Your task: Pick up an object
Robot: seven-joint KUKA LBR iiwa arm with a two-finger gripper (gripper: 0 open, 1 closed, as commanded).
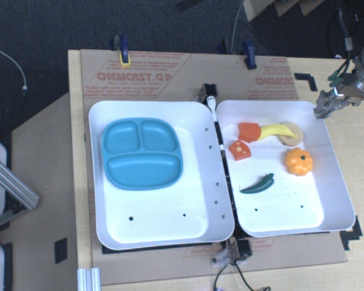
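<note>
Hovering gripper [325,109] partly cut off at rt edge.

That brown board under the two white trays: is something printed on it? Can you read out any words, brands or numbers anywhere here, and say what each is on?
"CHEMCAST G P": red print on the board, upper left, above the left bin; a line of smaller red print beneath it is too blurred to read.
"CHEMCAST": the same red print, upper right, above the right bin; its end is too blurred to read.
Nothing legible on the bins, the blue plate or the toy foods.
</note>
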